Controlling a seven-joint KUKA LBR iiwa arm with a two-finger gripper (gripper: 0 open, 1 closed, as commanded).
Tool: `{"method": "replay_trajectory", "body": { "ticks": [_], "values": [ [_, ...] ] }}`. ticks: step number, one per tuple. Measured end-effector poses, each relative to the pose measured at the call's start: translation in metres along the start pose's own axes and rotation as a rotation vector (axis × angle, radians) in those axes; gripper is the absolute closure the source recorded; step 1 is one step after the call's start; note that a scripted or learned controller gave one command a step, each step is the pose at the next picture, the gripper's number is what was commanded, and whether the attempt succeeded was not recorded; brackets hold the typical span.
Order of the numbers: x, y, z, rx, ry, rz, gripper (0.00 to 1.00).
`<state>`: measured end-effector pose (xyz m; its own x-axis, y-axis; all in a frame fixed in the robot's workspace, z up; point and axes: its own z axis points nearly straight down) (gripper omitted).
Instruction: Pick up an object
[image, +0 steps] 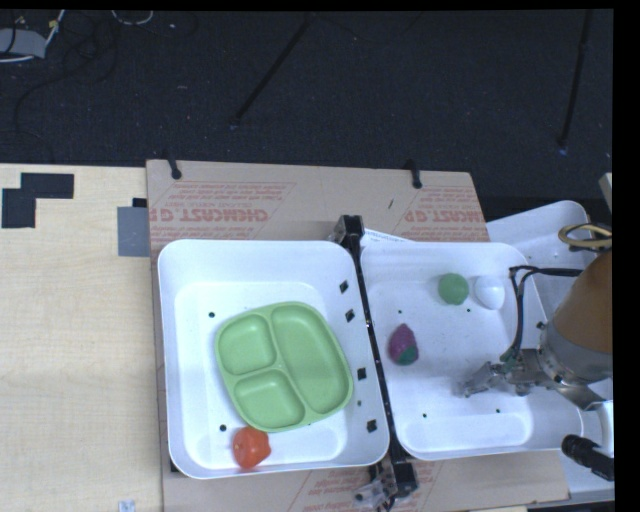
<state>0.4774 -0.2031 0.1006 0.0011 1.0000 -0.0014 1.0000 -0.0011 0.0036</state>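
You are looking at a robotics lab: a pale wood counter (70, 340) carries two white bins (185, 300) set on printed cardboard (300, 205), a grey and orange arm (590, 310) reaches in, and loose cables (30, 40) trail over dark carpet (350, 90) behind.

Two shallow white bins side by side: a left bin (190, 300) and a right bin (450, 440). One green divided plate (283, 365) with three compartments. One orange-red lump (250, 447). One green ball (453, 288). One white ball (489, 292). One small object, purple with a green patch (403, 344). Five loose things altogether: two in the left bin, three in the right
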Motion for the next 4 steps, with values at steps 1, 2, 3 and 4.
{"method": "replay_trajectory", "body": {
  "ticks": [1, 2, 3, 4],
  "values": [
    [0.000, -0.002, -0.007, 0.007, 0.004, 0.005, 1.00],
    [-0.008, 0.000, -0.051, 0.002, 0.001, 0.003, 1.00],
    [-0.008, 0.001, -0.103, 0.001, 0.000, -0.002, 1.00],
    [0.040, 0.012, -0.096, 0.006, 0.004, -0.005, 1.00]
  ]
}}
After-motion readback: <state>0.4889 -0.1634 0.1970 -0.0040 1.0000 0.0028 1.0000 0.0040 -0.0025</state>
